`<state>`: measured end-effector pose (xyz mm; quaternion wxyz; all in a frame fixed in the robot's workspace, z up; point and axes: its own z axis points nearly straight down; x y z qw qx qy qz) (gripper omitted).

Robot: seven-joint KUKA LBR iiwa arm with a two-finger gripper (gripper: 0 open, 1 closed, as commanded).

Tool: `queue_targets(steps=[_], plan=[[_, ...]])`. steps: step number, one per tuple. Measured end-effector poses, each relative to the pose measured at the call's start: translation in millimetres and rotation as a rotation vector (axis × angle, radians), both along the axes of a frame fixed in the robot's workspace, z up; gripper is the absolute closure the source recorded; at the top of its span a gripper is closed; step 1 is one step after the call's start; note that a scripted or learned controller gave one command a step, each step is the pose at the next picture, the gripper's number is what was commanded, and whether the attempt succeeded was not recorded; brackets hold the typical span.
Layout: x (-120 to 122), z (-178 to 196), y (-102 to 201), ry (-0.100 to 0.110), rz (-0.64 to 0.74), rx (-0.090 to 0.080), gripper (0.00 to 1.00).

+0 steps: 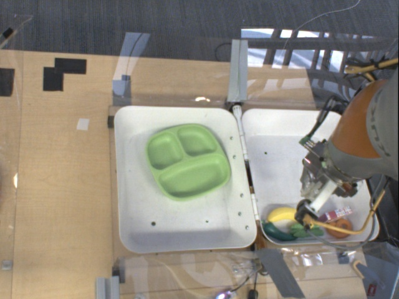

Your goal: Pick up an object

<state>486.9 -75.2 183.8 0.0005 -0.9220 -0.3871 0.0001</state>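
Nearest edge of right bin point(274, 129), front corner: a small heap of objects, packed close together against the front wall.

End effector point(310, 195) is low over the back side of this heap, tilted down toward the front wall. State: cannot tell. Released or clenched is not resolvable from this angle, nor whether anything is grasped.

Working outward:
- Small bright green piece point(307, 230) just in front of the end effector, very close; contact unclear.
- Yellow object point(280, 215), rounded, just to its left.
- Dark green object point(276, 232), long and curved, lies along the front wall, touching the yellow object's front side.
- Pink-red item point(337, 215) just to the right of the end effector.
- Orange object point(340, 228), curved, in front of the pink-red item, near the bin's right front corner.

Arm point(365, 129), grey with an orange band, reaches in across the right bin's right side.

Left bin point(134, 229) stands beside the right bin, their walls meeting. Green plate point(187, 161), three compartments, lies flat near its middle, well apart from the end effector.

Both bins stand on the pale wood worktop point(56, 198).
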Motion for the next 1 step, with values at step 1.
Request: queue_targets(steps=[1], plan=[[0.0,0.0,0.1,0.000,0.001,0.000,0.00]])
